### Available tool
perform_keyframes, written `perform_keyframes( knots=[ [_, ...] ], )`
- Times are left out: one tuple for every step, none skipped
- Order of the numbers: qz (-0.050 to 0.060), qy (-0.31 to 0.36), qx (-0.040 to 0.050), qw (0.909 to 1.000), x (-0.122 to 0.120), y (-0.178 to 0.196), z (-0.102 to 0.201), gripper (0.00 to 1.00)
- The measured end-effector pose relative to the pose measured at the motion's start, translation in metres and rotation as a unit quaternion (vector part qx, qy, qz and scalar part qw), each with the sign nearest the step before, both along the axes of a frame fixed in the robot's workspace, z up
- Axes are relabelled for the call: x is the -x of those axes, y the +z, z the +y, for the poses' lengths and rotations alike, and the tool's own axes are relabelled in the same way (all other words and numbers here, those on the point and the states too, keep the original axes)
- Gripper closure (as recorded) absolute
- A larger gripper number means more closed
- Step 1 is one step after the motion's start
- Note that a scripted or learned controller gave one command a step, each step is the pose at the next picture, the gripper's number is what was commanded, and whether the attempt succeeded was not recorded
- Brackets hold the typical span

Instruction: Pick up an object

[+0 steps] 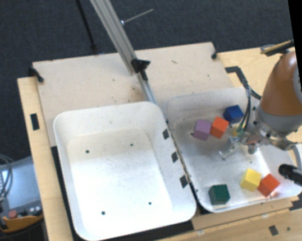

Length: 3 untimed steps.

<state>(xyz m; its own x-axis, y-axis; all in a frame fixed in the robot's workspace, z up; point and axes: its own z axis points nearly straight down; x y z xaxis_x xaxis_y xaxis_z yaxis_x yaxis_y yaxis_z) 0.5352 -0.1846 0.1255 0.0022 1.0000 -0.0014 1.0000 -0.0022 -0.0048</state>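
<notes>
The arm point(281, 93) reaches in from the right over the right-hand bin point(205, 191), its gripper point(236, 146) low over the bin floor near the middle of that bin; whether the fingers are spread or pressed together cannot be told, since they are small and blurred against the white, and no object shows between them. Just left of and above the gripper lie three blocks in a loose row: a purple block point(202, 129), an orange block point(219, 127) touching it, and a blue block point(232, 114) near the back. Towards the front of the same bin sit a green block point(219, 193), a yellow block point(251, 179) and a red block point(268, 184) just beside the yellow one. The left-hand bin point(64, 131) stands alongside
</notes>
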Motion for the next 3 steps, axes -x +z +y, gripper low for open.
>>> perform_keyframes(
  knots=[
    [-0.006,-0.003,-0.0006,1.0,-0.003,0.014,0.001,1.0],
    [-0.007,0.003,0.0005,1.0,-0.012,0.075,0.004,1.0],
    [-0.005,0.004,0.0,1.0,-0.014,0.106,0.003,1.0]
  ],
)
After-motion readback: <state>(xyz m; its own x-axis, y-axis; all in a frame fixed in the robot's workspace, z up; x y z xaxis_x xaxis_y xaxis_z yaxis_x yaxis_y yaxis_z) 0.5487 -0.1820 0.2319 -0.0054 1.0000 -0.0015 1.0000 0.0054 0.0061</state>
